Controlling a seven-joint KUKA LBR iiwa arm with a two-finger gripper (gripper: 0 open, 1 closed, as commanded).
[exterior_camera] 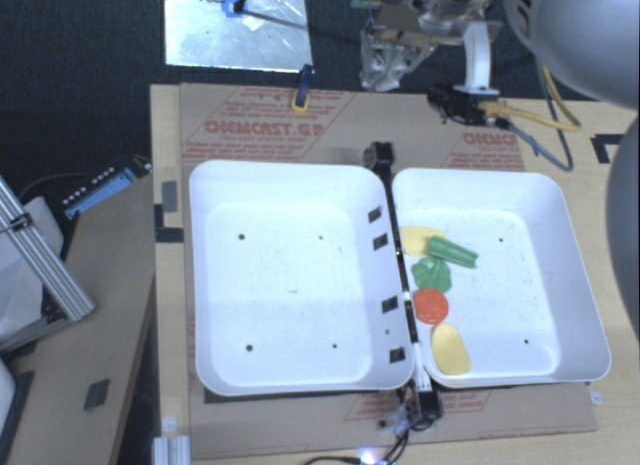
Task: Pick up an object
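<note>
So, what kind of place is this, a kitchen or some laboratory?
Most likely a robotics lab test bench, not a kitchen. Two white bins sit on a printed cardboard sheet, the right one holding small toy-like pieces, and a grey arm with its end effector hangs above.

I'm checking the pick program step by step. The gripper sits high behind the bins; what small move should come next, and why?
Probably bring the gripper forward and over the right white bin. It hangs beyond the bins' far edge, while the small pieces, a round red one, green ones and yellow ones, cluster by that bin's left wall.
</note>
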